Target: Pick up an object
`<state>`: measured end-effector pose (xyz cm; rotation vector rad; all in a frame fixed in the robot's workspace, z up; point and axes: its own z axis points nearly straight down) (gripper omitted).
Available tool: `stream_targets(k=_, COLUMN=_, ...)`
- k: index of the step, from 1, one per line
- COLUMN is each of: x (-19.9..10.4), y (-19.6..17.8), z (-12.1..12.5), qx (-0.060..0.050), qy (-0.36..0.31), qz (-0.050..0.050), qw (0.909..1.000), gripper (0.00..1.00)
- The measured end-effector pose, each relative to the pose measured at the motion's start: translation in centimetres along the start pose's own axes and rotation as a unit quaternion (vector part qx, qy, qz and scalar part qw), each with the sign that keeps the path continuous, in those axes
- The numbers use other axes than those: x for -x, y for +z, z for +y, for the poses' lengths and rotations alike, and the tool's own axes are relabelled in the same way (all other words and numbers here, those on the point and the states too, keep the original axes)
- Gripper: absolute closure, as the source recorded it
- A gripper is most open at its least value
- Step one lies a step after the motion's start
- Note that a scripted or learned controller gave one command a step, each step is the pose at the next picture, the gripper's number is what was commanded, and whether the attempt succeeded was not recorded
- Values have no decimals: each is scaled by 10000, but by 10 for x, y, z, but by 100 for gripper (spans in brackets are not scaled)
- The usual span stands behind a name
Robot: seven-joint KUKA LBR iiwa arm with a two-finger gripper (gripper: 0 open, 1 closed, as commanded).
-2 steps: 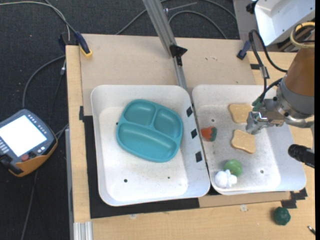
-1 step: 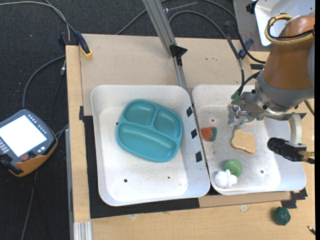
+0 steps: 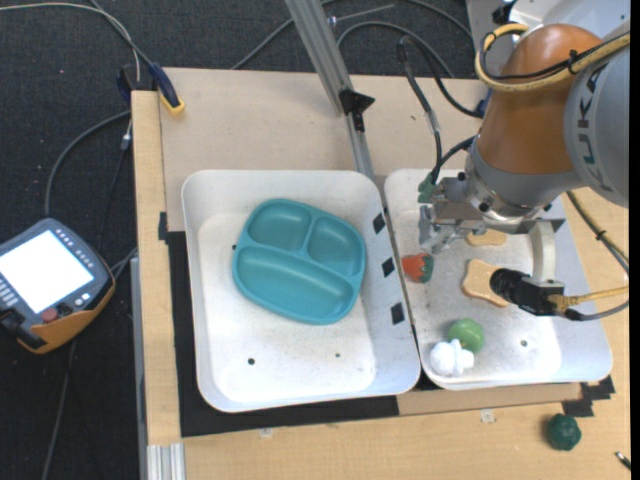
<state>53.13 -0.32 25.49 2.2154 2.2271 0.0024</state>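
Observation:
My gripper (image 3: pixel 432 240) hangs over the left part of the right bin (image 3: pixel 590 353), close to the wall between the bins. Just below its tip lies a small red toy with a green top (image 3: pixel 416 267), close to the gripper. A tan flat piece (image 3: pixel 479 280) lies to the right of the red toy. Another tan piece (image 3: pixel 489 237) peeks out from under the wrist. A green ball (image 3: pixel 466 334) and a white lump (image 3: pixel 451 358) rest near the bin's front edge.
The left bin (image 3: pixel 215 368) holds a teal divided plate (image 3: pixel 298 259). A dark green ball (image 3: pixel 563 431) lies on the bench outside the bins, front right. A slanted metal pole (image 3: pixel 325 43) crosses above the back of the bins.

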Motion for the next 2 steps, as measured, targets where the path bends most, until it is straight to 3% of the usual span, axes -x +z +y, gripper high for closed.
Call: stream_targets(k=2, x=-94, y=2, z=27, qx=4, qy=-5, qz=6, qw=10000, gripper=100)
